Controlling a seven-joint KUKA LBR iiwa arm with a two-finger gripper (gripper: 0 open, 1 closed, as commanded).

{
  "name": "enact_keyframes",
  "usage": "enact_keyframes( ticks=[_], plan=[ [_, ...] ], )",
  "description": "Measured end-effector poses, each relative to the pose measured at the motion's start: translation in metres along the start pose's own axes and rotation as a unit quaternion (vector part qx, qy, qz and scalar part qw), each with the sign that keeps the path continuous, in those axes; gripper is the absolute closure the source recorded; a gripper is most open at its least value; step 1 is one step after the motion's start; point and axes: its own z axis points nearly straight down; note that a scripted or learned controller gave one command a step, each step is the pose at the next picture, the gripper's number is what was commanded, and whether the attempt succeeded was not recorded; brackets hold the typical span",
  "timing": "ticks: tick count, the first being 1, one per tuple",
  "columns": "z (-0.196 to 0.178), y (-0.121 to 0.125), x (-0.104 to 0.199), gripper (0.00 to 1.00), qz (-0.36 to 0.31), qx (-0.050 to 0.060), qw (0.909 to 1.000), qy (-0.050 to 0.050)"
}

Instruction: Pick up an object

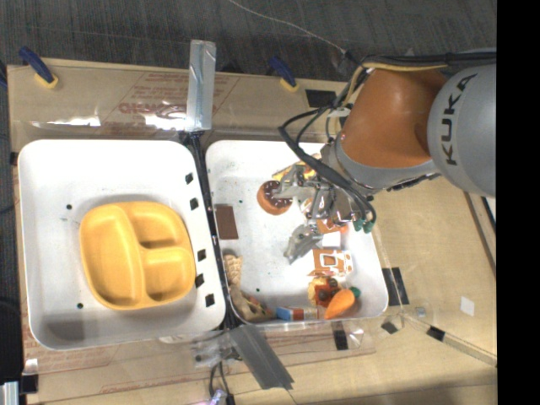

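Nearest the camera, along the front wall of the right bin point(253, 154), small stuff is piling up: an orange carrot toy point(339, 303) in the front-right corner, a blue-and-red piece point(291, 314) beside it, and a tan braided bit point(234, 270) against the divider w/ the left bin point(34, 226). Just behind the carrot an orange-and-white printed piece point(331, 263) is lying flat.

Mid-bin, the tool point(300, 245) is hanging over the white floor, its grey tip pointing down-left, just beside that printed piece. Fingers are too blurred and crowded by cables to read, so can't tell if they're spread or pressed together, and nothing is showing clearly between them. A brown block point(225, 223) is sitting near the divider, apart from the tool.

Further back, a brown donut toy point(272, 197) is resting near the wrist hardware, and the arm point(396, 116) w/ its orange band is covering the back-right corner. The left bin is carrying a yellow divided tray point(135, 250), well apart from the action.

Judgement: this is looking like the approach/descend step; no grasp is confirmed. Likely target is the printed piece or something right under the tip, but can't say which. Next move is calling for centring the tool over one item, lowering to the floor w/o snagging neighbours, closing, then lifting straight up and checking the item is coming along.
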Motion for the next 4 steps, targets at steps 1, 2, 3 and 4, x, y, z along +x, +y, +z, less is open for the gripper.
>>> enact_keyframes(
  ticks=[1, 2, 3, 4],
  plan=[
    [0.099, 0.004, -0.025, 0.00, 0.013, -0.001, 0.9999, 0.004],
    [0.131, -0.072, 0.002, 0.00, -0.002, 0.000, 1.0000, 0.000],
    [0.132, -0.007, 0.002, 0.00, 0.039, -0.002, 0.9992, 0.001],
    [0.134, -0.014, -0.105, 0.00, 0.018, -0.001, 0.9998, 0.010]
  ],
)
